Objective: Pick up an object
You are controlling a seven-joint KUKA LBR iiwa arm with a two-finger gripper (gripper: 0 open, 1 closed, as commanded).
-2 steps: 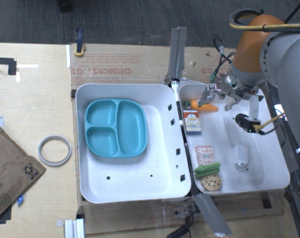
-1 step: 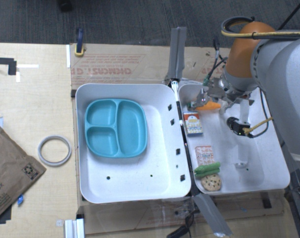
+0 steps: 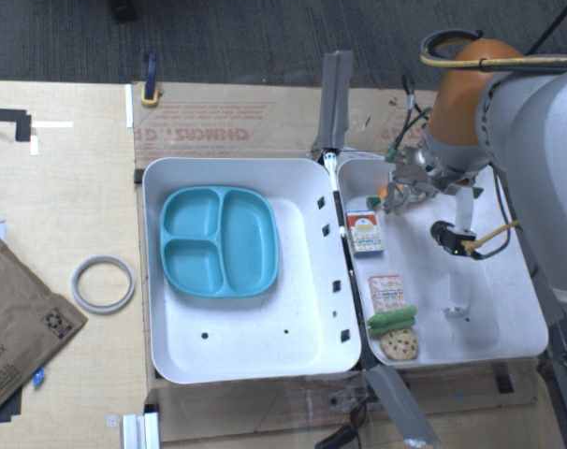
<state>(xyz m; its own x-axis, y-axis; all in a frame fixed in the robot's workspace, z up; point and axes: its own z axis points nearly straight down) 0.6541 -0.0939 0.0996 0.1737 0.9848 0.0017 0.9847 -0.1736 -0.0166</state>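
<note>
The end effector (image 3: 396, 193) hangs near the small red-white carton (image 3: 364, 233); grip state unclear. It should descend straight, w/o touching the bin wall.

Left bin (image 3: 171, 344) front open, blue tray (image 3: 218, 241) (rear) obstructing

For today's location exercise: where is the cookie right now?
The cookie lies in the right bin, at its near-left corner, just below the green vegetable.
</note>
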